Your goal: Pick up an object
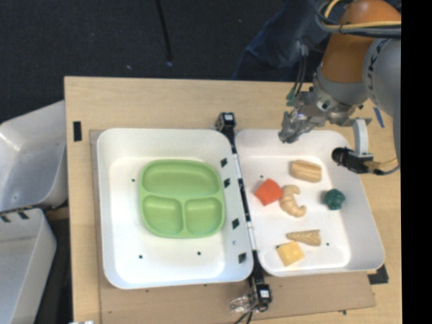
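Objects for picking lie loose in the right-hand shallow white bin (pixel 358 248), all of them apart from the fingers (pixel 290 132), which hang over that bin's far rim, close to its far left corner. Whether those fingers are open or shut cannot be told from here, and nothing shows between them.

Nearest to them, a little toward the camera and to the right, lies a tan oblong bread-roll-shaped piece (pixel 306 171). Further toward the camera, almost straight below the fingers in the view, sit a small orange-red block (pixel 268 192) and, touching or just beside it, a pale curved croissant-shaped piece (pixel 293 201). Off to the right of these is a small dark green lumpy piece (pixel 333 198). Nearer the camera still lie a tan wedge-shaped piece (pixel 304 237) and just beside it a yellow cheese-like block (pixel 291 254).

Well to the left of the fingers, the left-hand shallow white bin (pixel 115 255) holds a light green plastic plate with three compartments (pixel 181 198).

Both bins rest on the pale wooden bench (pixel 81 106). Above the fingers rises the grey arm with its orange band (pixel 354 42).
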You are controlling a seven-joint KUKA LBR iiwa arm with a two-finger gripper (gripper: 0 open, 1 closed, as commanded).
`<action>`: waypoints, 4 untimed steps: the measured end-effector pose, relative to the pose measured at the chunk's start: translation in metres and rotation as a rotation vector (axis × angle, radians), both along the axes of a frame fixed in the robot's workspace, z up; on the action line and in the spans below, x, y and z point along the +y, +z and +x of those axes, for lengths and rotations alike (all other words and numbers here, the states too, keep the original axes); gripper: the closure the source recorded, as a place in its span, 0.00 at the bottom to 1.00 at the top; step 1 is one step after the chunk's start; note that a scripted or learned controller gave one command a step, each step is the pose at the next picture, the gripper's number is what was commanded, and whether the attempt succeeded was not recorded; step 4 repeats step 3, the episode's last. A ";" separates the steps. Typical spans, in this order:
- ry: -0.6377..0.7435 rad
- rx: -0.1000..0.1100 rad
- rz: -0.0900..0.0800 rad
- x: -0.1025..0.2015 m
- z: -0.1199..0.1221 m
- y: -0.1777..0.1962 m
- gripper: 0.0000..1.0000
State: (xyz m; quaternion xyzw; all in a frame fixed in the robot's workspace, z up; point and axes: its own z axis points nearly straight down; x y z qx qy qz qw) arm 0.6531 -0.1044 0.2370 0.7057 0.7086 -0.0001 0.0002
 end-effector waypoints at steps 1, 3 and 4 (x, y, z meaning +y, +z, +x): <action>0.001 0.002 0.000 0.056 -0.013 -0.007 1.00; 0.003 0.001 0.002 0.156 -0.040 0.010 1.00; 0.003 0.001 0.002 0.156 -0.040 0.010 1.00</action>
